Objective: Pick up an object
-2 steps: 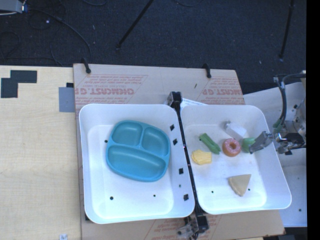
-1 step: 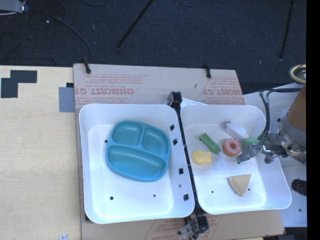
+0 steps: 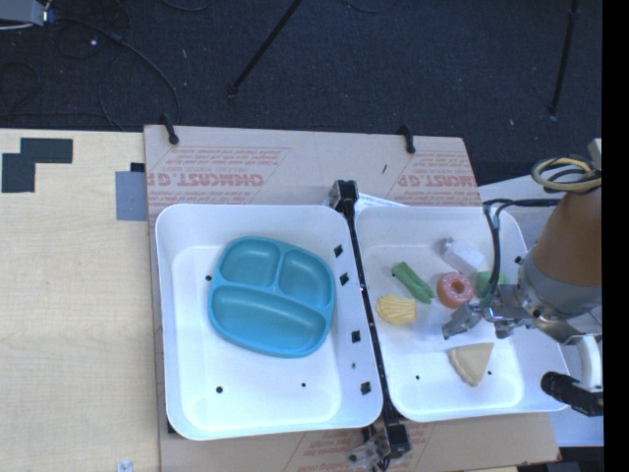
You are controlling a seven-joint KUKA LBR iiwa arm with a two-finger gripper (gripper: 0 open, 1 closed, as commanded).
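Observation:
The right bin [image 3: 432, 403] holds several small items. A pink donut [image 3: 454, 289] lies near its middle, with a green pod-shaped piece [image 3: 413, 282] to its left and a yellow ridged piece [image 3: 396, 310] below that. A beige wedge [image 3: 473, 363] rests nearer the front. My gripper [image 3: 462, 323] reaches in from the right and sits low, just below the donut and above the wedge. Nothing is visibly held in it. The orange band of the arm [image 3: 575, 244] hangs over the bin's right edge.
A pale grey-white object [image 3: 462, 257] lies toward the back of the right bin. A bit of green [image 3: 484, 285] shows beside the wrist. The left bin [image 3: 169, 313] carries a blue divided plate [image 3: 271, 296]. A black divider [image 3: 359, 303] separates the bins.

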